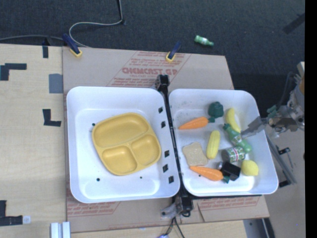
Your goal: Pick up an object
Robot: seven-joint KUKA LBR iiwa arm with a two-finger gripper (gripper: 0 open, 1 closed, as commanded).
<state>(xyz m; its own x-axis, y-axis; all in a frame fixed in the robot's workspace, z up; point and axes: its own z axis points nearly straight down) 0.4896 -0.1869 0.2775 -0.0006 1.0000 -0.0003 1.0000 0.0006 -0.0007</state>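
The right bin (257,182) holds several toy foods. There is a carrot (193,123), a dark green vegetable (215,110), a yellow banana (232,119), a corn cob (213,144), a slice of bread (194,153) and a second carrot (207,172). A lemon (250,168), a small can (237,154), a black piece (230,171) and a green bottle (235,137) lie there too. My gripper (253,126) reaches in over the bin's right rim, its tip just right of the banana and the green bottle. Nothing is seen held in it.
The left bin (79,133) holds a yellow divided plate (127,143). Clips join the two bins along their shared wall (167,133). A small green object (203,40) lies on the dark floor beyond the bench, and a cable (94,25) runs there too.
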